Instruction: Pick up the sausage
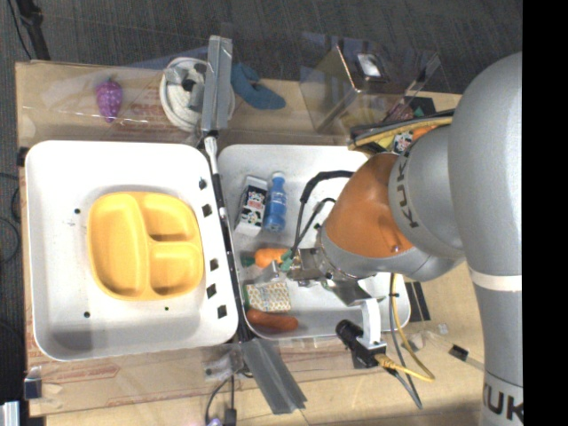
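Reddish-brown and smooth, the sausage (272, 321) lies along the near edge of the right bin (232, 162), just below a patterned packet (269, 296) and an orange carrot (269, 257). It looks light, slightly soft and slippery, best pinched across its middle. Whether the tool (300, 264) is spread cannot be told.

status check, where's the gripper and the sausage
Gripper low in right bin, over the carrot. Sausage loose at bin's near edge. Waffle sits between.
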Controlling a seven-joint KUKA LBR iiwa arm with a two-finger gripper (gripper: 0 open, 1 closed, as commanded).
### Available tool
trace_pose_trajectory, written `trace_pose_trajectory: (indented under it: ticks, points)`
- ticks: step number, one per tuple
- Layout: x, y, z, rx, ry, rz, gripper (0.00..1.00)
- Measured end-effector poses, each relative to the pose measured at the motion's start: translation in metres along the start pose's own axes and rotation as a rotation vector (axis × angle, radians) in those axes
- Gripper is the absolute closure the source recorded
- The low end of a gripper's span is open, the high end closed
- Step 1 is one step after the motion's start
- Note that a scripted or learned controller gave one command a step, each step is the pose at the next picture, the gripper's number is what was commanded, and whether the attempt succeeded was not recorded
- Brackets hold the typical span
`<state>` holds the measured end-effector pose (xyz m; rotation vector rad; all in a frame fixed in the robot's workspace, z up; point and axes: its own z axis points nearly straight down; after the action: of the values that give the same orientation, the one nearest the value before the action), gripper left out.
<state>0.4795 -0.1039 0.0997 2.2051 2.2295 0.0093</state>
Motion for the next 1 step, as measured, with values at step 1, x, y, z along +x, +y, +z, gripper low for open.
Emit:
trace_pose_trajectory:
  ticks: [1]
  points:
    - [-0.0035,0.065,0.009,0.013,0.0,0.104,0.0]
